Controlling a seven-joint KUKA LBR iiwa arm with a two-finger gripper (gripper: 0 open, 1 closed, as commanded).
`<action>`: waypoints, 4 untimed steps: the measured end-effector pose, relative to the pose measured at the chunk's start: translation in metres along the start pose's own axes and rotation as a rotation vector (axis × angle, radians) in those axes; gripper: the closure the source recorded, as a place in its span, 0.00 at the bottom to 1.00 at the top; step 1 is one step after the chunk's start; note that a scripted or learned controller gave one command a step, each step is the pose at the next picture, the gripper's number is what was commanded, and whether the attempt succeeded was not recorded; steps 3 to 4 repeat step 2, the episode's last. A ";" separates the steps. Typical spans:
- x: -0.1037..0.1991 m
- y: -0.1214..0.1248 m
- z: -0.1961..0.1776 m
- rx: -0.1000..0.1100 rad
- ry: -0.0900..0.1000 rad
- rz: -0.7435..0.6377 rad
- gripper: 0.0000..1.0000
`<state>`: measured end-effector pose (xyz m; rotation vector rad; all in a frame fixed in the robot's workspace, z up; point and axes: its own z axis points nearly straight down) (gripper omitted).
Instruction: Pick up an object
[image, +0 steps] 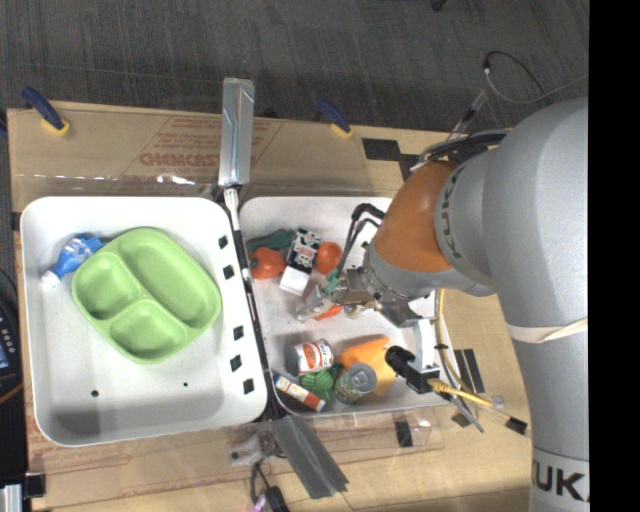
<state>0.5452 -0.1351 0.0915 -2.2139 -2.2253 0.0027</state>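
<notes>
Reaching in from the right, the arm (470, 220) is hanging its tool (322, 296) low over the middle of the right bin (278, 330), so the step in hand is probably the closing-in on a pick. From this slant I cannot tell how far the tool is opened, or whether it is gripping anything.

The likeliest target is lying just under it: a small red-orange piece (326, 313) on the bin floor, apart from the other clutter. A white block (292, 280) is sitting just to its upper left. Beyond that, a black-and-white box (303, 250) and a red ball (328, 257) are crowding together near the far wall. A can (315, 356) and an orange fruit (366, 352) are lying nearer the front wall.

Doing this well is mostly a matter of centring. The tool should be straddling the red-orange piece squarely before closing, and going down close to the floor, since the piece is looking low and flat. The white block is sitting close enough to be clipped or pushed, so a straight vertical approach is seeming safer than a sideways sweep. Lifting slowly and straight up should be showing early whether the piece is really coming along.
</notes>
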 end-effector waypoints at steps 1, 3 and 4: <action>0.000 0.000 -0.010 0.002 0.000 -0.005 1.00; 0.067 0.015 -0.143 -0.004 0.001 0.033 1.00; 0.067 0.015 -0.143 -0.004 0.001 0.033 1.00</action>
